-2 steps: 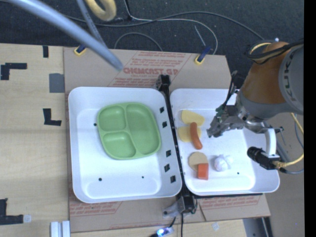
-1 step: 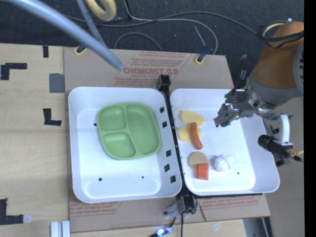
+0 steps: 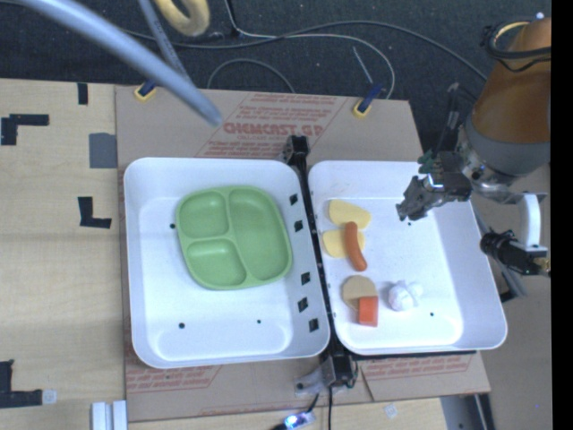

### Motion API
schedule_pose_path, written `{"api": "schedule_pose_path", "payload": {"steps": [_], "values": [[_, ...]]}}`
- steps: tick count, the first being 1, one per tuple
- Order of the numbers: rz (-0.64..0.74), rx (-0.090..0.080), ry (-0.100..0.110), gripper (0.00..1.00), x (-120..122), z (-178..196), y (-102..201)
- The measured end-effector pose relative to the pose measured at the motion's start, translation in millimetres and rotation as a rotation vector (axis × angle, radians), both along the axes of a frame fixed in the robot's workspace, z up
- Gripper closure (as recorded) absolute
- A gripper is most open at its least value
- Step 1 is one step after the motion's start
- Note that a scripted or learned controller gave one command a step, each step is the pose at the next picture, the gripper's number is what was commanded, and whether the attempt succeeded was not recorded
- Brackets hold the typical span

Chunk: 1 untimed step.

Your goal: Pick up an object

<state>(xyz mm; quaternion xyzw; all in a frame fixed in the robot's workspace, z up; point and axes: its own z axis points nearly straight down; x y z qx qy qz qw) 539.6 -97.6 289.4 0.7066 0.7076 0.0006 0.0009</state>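
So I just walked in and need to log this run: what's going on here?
A robot arm reaches in over the right bin, its gripper above the bin's upper part with nothing visibly held. Toy food lies in that bin: a hot dog, yellow pieces, an orange block, a white lump. The left bin holds a green divided plate.

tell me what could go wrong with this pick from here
The toy food is packed tightly: the hot dog lies across yellow pieces, so the gripper might nudge or catch two at once. The orange block touches the tan round piece, leaving little finger room. The white lump looks small and may slip.
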Motion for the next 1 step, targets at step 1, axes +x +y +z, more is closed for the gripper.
{"api": "schedule_pose_path", "payload": {"steps": [1], "values": [[0.005,0.002,0.003,1.0,1.9,-0.8,56.7]]}}
